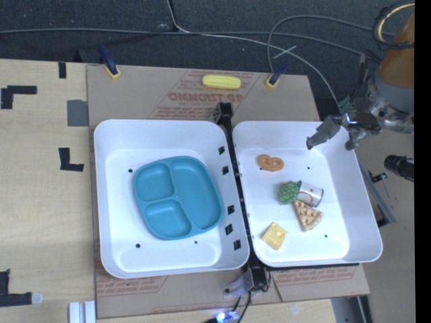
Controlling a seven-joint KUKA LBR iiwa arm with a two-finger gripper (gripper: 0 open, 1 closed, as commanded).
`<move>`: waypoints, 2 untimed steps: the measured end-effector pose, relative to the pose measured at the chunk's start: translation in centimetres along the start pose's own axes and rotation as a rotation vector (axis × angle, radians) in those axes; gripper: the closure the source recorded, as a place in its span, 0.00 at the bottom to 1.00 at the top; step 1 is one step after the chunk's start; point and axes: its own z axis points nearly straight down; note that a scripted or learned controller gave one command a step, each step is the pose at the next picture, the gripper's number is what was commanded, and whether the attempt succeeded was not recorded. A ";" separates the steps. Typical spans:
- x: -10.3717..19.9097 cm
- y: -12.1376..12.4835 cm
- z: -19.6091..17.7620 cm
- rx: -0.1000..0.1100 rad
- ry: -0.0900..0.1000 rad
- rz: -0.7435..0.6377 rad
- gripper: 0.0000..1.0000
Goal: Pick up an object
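The right bin [350, 200] holds a brown pretzel [270, 162], a green broccoli piece [289, 192], a small silver can [310, 195], a pizza slice [307, 215] and a yellow cheese wedge [273, 235]. My gripper [335, 134] hovers over the bin's upper right corner, above and right of the pretzel. Its two dark fingers are spread apart with nothing between them, so it is open.
The left bin [111, 200] holds a blue divided plate [178, 196]. A yellow banana-like object [221, 81] lies on the cardboard behind the bins. Yellow clamps [111, 66] pin the cardboard at the back. Cables arc over the back right.
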 end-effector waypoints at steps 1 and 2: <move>0.0 0.2 -0.7 -0.011 -0.002 -0.003 0.00; 0.3 0.4 5.7 -0.007 -0.002 -0.003 0.00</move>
